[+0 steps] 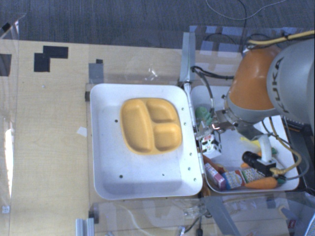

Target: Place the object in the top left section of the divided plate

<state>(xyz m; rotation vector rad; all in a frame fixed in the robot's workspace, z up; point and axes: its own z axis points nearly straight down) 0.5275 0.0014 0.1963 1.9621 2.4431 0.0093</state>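
The yellow 3-section divided plate (150,125) sat bare in the left white bin (108,176) while the gripper (210,132) hung over the right bin's clutter (241,173), its grip and chosen object impossible to tell.

Wooden bench (44,146), blue-grey carpet (98,9)

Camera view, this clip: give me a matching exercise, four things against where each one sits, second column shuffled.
Things:
1. divided plate
2. carrot
3. gripper
4. black squares

Places:
A. near edge of the right bin
B. bench top, far left
C. middle of the left bin
D. left side of the right bin, over the clutter

Pairs: 1-C, 2-A, 3-D, 4-B
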